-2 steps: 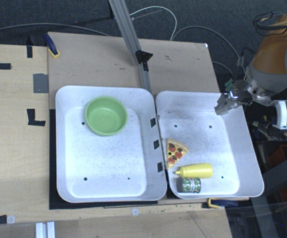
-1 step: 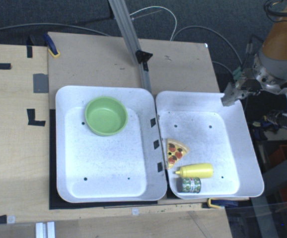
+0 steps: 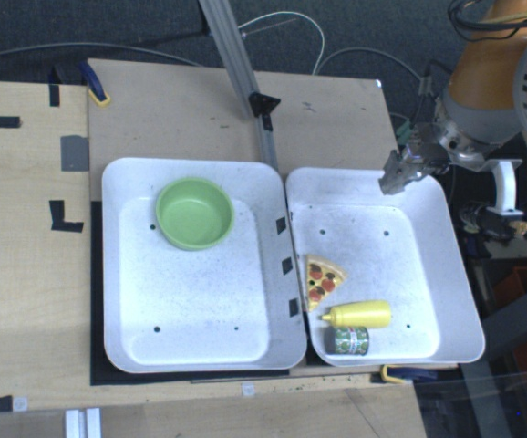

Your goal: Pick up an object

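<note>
Two shallow white bins sit side by side on the worktop (image 3: pixel 191 108). The left bin (image 3: pixel 127 272) holds a green bowl (image 3: pixel 195 213), upright in its far half. The right bin (image 3: pixel 428 272) holds three small things gathered near its front left corner: a toy pizza slice (image 3: pixel 322 281) lying flat just beside the left wall, a yellow mustard bottle (image 3: pixel 358 314) on its side in front of it, and a small green can (image 3: pixel 348 340) touching the bottle, close against the front wall. The gripper (image 3: pixel 398 175) hangs over the right bin's far right corner, well apart from those objects, nothing in it; whether it is released or clenched I cannot tell.
</note>
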You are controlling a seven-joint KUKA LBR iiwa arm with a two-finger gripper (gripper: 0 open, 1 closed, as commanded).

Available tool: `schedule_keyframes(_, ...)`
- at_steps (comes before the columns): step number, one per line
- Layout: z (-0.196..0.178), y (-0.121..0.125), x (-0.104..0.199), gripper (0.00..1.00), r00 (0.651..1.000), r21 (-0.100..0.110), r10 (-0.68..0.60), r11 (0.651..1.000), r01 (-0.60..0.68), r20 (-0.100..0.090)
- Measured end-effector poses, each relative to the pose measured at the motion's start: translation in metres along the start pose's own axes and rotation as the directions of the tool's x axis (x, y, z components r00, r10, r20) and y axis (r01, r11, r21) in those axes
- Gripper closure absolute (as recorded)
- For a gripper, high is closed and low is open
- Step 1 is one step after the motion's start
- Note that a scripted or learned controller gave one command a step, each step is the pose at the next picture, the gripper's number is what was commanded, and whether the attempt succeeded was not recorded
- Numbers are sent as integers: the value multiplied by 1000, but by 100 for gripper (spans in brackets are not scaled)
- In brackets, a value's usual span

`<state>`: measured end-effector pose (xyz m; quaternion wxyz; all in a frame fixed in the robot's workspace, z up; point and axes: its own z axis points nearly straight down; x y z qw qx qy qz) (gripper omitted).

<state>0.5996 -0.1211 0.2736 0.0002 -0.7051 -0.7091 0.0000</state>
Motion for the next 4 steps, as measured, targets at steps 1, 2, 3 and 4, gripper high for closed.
schedule_keyframes(1, -2, 0, 50, 100, 1000, 1, -1, 1000, 1, -1)
schedule_keyframes(2, 0, -8, 98, 100, 1000, 1, 0, 1000, 0, 0)
schedule_keyframes(3, 1, -13, 150, 100, 1000, 2, -1, 1000, 1, -1)
schedule_keyframes(4, 5, -15, 200, 100, 1000, 2, -1, 1000, 1, -1)
